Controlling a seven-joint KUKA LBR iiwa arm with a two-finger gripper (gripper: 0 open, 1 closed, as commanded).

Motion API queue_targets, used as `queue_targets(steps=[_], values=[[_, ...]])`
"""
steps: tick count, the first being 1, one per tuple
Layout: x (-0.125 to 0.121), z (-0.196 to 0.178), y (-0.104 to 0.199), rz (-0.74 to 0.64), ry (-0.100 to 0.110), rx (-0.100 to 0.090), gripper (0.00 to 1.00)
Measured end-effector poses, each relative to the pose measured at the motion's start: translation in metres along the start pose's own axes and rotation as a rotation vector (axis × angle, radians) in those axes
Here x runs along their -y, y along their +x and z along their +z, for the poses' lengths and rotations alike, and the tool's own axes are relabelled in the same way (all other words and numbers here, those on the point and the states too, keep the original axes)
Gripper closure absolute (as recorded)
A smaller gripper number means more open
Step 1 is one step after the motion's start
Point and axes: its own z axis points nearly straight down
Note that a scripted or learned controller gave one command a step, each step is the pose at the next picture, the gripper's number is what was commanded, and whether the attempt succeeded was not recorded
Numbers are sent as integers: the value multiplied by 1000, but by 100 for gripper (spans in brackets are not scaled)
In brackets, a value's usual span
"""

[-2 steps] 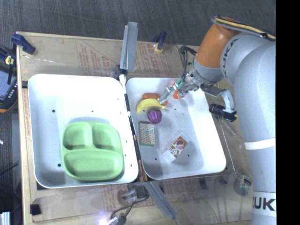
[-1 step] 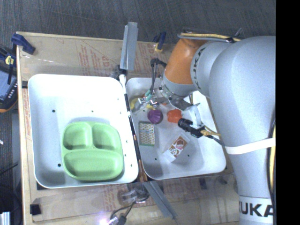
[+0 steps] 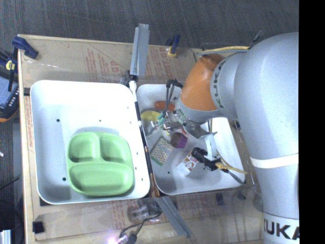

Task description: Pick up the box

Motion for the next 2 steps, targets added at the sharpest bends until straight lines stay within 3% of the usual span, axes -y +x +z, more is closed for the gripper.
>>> queue_targets(steps=[1, 2], values=[[10, -24, -83, 50, 2, -6, 0], [-43, 2, -102, -39, 1, -6, 0]])
